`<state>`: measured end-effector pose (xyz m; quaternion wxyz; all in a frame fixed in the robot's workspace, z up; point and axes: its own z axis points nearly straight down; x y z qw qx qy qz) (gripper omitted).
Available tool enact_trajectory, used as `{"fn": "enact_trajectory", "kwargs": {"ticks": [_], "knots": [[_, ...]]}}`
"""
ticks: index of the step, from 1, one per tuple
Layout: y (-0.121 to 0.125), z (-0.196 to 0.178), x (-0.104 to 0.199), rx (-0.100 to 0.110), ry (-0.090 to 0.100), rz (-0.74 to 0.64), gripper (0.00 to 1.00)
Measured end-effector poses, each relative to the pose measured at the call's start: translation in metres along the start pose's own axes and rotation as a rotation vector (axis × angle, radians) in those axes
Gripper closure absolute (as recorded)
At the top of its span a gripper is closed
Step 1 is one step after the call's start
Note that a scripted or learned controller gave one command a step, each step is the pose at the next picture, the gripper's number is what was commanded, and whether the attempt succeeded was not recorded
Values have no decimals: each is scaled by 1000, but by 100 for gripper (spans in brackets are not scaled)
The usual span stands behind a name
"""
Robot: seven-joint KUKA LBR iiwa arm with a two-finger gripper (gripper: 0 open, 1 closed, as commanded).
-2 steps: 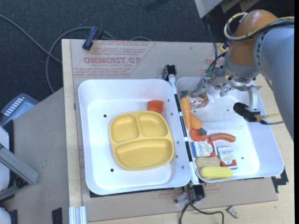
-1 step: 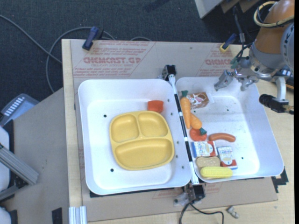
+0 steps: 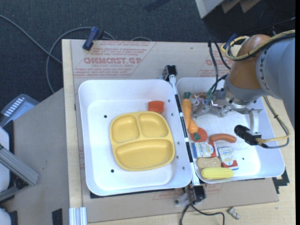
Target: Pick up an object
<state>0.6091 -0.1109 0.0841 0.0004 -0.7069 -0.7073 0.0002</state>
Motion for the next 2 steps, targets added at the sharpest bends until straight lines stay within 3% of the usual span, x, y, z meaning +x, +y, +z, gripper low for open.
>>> {"fn": "enact_trajectory", "kwargs": {"ticks": [1,2], "knots": [[43,6,9,58,-2,-4,0],[45,-5,-55,33,3,-2,0]]}}
